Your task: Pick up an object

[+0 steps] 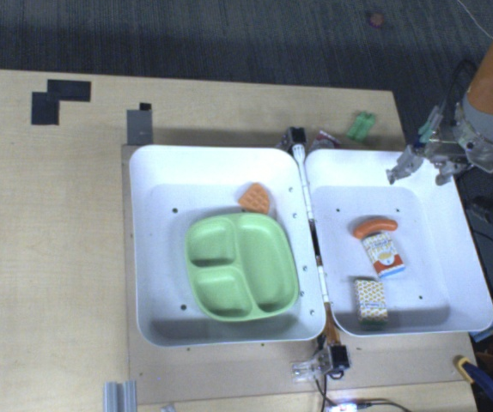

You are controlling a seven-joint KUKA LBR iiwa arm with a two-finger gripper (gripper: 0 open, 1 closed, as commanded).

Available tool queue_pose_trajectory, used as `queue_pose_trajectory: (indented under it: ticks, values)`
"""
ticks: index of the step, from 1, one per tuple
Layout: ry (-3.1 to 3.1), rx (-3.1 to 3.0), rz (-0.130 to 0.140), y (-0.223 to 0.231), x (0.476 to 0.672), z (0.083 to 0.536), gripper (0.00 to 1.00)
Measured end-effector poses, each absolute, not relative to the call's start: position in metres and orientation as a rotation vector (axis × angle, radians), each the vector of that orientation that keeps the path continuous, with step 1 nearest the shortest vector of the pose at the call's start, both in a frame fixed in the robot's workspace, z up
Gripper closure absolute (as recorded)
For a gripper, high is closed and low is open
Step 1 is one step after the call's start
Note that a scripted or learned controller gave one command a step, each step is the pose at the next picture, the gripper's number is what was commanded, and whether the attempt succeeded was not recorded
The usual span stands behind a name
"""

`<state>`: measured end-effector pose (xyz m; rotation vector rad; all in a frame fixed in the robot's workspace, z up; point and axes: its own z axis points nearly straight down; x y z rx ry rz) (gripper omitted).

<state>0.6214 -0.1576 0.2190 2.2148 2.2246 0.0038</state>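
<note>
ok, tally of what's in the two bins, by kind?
Divided plates: 1, green plate in the left bin
Orange wafers: 1, wafer beside the plate
Hot dogs: 1, hot dog in the right bin
Small packets: 2, striped packet, speckled packet
Total: 5

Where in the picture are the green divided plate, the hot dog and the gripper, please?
green divided plate [242, 266]: camera view, on the ridge where its compartments meet.
hot dog [375, 227]: camera view, on the middle of the sausage.
gripper [420, 168]: camera view, midway between its fingertips, over the right bin's far edge.
</note>
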Motion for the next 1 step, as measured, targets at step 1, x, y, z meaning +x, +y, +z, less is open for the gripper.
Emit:
queue_pose_trajectory:
  ticks: [1]
  values:
    - [2.221,2.217,0.005,-0.1565,0.5998,0.0882,0.00]
